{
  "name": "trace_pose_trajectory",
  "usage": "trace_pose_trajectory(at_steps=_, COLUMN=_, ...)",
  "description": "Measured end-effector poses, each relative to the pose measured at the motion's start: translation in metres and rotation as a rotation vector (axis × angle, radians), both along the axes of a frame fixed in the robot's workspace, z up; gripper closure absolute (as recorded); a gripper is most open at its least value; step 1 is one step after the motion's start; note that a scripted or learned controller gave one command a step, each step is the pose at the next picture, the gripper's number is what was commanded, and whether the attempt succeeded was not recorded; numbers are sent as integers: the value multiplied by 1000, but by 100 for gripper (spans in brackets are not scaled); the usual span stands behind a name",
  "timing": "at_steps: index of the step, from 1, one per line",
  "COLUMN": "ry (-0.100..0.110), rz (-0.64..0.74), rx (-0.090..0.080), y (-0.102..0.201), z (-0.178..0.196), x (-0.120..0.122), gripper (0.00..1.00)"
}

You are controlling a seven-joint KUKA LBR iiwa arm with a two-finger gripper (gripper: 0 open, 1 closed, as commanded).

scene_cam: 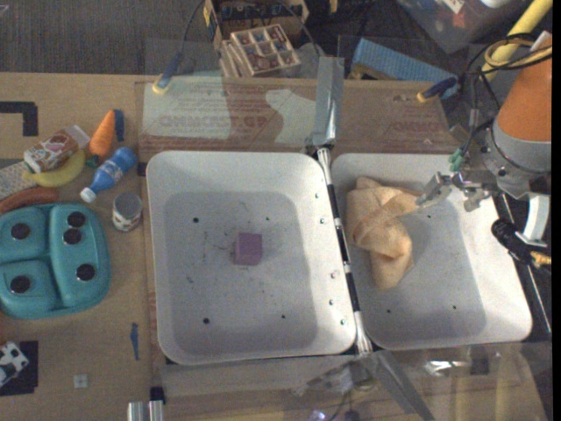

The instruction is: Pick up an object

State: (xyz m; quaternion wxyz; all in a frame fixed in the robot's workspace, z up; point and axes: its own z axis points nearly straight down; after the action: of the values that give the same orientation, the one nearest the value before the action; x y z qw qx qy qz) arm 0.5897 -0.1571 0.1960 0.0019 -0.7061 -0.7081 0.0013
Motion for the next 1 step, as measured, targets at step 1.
trace_pose_trajectory(at_steps=1, ry=-10, rz=142, rx=-2, y=54, z=-102, x=-11, gripper=0)
